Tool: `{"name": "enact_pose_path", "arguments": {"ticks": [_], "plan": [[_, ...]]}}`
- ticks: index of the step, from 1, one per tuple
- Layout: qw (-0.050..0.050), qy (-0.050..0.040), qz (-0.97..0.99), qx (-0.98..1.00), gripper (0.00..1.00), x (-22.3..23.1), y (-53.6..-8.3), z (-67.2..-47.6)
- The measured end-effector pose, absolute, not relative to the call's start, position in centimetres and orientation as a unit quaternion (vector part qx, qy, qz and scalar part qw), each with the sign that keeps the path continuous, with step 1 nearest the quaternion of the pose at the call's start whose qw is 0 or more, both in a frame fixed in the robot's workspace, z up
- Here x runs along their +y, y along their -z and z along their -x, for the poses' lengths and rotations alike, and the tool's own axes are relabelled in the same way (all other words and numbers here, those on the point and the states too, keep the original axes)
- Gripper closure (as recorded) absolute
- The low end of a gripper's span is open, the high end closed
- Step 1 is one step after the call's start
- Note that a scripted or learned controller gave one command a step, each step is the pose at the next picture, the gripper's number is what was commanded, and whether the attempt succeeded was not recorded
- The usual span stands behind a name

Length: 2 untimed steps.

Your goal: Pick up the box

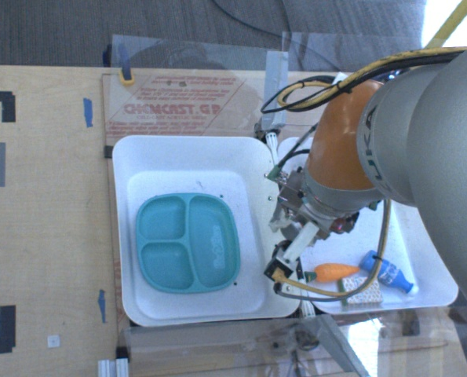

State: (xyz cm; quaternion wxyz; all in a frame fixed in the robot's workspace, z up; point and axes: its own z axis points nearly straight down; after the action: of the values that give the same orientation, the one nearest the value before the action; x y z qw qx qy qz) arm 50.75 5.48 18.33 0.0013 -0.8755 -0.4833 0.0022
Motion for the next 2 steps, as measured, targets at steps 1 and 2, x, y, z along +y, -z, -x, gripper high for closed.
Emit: {"name": "enact_pose_path", "arguments": {"ticks": [1, 2], "plan": [[0.0, -0.0012, 0.865, -0.501, 1.0, 2.3, -32.2, -48.0], [0.001, -0.0018, 0.846, -0.533, 1.0, -2.1, -26.4, -48.7]]}}
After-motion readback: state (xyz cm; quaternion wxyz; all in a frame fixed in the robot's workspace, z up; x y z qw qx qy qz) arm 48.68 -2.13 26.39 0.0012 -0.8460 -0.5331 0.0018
